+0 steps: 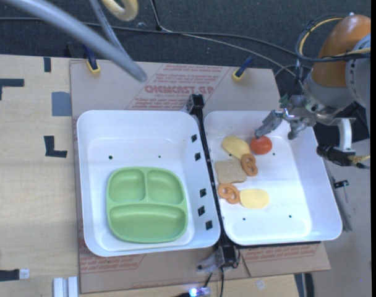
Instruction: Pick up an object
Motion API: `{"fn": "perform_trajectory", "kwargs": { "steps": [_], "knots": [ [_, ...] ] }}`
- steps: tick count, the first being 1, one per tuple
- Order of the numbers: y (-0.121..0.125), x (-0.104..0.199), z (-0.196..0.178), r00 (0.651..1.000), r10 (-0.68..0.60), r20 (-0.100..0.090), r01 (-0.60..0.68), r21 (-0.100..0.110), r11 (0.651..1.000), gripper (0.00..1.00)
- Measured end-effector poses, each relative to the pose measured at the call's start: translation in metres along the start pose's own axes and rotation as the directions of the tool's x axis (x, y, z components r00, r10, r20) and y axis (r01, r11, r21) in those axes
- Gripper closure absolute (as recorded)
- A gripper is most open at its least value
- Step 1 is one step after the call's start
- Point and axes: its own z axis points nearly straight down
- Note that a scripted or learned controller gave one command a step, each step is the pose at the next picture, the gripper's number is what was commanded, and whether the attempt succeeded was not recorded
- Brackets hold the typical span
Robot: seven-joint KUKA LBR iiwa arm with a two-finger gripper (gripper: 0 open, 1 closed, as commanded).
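Observation:
In the right bin [305, 218] lie several toy food pieces: a red tomato [261, 145], a yellow piece [235, 146], a tan bread slice [230, 171], two orange pretzels [249, 164] [228, 193], and a pale yellow chip [255, 198]. My gripper [281, 125] hovers over the bin's upper right part, just above and right of the tomato. Its two fingers are spread apart, one finger [266, 125] pointing at the tomato, with nothing between them.
The left bin [95, 135] holds a green divided plate [146, 203]. A black divider [203, 166] separates the bins. The arm's orange band [344, 48] is at the upper right. Cables and a grey pole [70, 23] cross the top.

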Motion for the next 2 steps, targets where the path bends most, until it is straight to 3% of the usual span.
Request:
{"fn": "perform_trajectory", "kwargs": {
  "steps": [1, 2],
  "knots": [
    [0.003, 0.000, -0.009, 1.000, -0.003, 0.003, 0.003, -0.014, 1.000, 0.00],
    [0.006, -0.004, 0.054, 1.000, -0.003, 0.003, 0.003, -0.010, 1.000, 0.00]
  ]
}}
